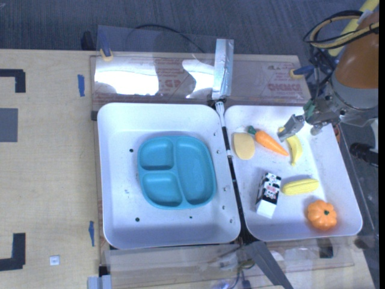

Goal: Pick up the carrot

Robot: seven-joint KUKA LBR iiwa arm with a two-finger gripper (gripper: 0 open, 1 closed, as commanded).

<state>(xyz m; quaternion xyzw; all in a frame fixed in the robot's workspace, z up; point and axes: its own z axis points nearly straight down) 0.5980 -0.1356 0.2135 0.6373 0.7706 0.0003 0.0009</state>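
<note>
wooden bench point(42, 179), two white bins point(114, 221), carrot point(269, 141)

**One fixed camera above the bench, looking down at a slant**

A single camera sits above the bench point(42, 161) and looks down at an angle. The bench's far edge lies toward the top of the frame and its near edge toward the bottom. It stands far enough back to take in both white bins whole: the left bin point(114, 179) near the centre, the right bin point(343, 191) toward the right side. Dark floor fills the top. The arm point(361, 71) comes in at the upper right.
</note>
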